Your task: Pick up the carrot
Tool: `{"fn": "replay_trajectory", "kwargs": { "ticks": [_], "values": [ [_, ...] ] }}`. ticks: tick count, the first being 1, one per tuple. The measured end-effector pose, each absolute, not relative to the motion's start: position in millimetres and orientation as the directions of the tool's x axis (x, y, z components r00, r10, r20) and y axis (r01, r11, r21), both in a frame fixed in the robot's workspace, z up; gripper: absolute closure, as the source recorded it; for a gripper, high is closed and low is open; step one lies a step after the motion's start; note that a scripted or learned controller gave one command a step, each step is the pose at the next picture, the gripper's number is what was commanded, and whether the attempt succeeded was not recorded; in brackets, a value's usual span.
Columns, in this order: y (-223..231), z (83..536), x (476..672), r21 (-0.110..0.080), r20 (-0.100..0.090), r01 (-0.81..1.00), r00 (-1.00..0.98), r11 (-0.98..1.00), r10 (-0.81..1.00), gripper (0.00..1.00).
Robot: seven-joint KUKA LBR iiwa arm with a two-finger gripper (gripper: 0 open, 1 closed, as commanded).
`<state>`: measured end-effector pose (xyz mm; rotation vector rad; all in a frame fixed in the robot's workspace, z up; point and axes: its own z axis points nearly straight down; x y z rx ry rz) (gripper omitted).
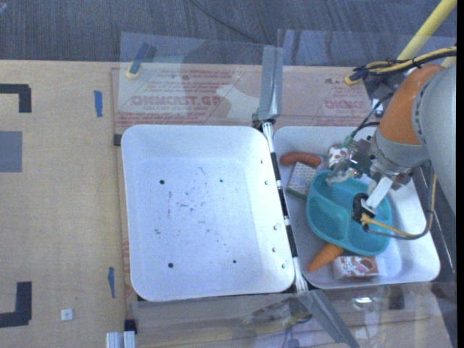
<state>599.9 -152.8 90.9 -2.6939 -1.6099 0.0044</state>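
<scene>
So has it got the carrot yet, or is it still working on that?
Not yet, by the look of it. The carrot lies in the right bin, its top end tucked under the teal divided plate, beside a small carton. Nothing looks done so far. The gripper sits near the plate's far edge, away from the carrot. Left to do: reach the carrot, close on it and lift.

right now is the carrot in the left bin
No, the carrot lies in the right bin, poking out from under the teal plate near its front edge.
</scene>
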Motion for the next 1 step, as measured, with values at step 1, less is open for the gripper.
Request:
{"fn": "replay_trajectory", "kwargs": {
  "ticks": [1],
  "values": [
    [-173.8,222.9,557.9,0.002,-0.001,0.922,0.388,-0.388,0.922,0.00]
  ]
}}
